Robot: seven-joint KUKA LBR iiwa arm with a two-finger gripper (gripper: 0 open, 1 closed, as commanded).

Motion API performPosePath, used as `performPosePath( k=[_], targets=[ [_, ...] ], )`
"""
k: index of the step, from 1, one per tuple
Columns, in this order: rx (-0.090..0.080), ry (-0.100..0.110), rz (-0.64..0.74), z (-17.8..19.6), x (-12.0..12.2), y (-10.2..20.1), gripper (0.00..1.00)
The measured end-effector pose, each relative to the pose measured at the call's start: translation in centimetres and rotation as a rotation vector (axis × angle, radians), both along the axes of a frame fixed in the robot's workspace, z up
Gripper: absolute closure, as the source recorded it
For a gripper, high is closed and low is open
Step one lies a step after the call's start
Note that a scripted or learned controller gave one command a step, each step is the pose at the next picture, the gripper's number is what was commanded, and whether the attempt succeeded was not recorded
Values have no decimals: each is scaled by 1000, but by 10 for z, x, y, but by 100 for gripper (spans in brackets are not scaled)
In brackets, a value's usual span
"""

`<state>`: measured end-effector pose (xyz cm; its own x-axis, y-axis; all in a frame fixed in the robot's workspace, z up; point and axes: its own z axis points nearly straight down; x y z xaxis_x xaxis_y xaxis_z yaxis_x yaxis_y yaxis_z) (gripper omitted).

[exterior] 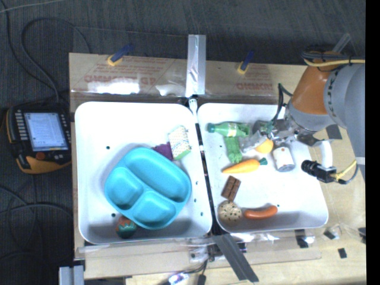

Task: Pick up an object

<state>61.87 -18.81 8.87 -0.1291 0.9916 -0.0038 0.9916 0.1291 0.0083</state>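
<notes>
My gripper [264,133] is low over the upper middle of the right bin [309,203], with the grey arm and its orange band [310,92] behind it to the right. It sits just above a small yellow item [265,146] and right of a green bottle [228,128]. A white cylinder [284,158] lies just below and to its right. An orange carrot [243,166] and a green object [236,151] lie a little to its left. Nearer the front are a brown chocolate bar [231,187], a cookie [228,211] and a red sausage [260,212].
The left bin [95,123] holds a large blue divided plate [148,186], a purple item [163,152], a green-and-white box [179,142] and a small red-and-green thing [123,225]. A pendant [38,136] lies left of the bench.
</notes>
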Motion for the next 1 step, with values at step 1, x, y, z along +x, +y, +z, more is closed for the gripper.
performPosePath(
  k=[1],
  targets=[
    [2,-1,1,9,1,1,100]
  ],
)
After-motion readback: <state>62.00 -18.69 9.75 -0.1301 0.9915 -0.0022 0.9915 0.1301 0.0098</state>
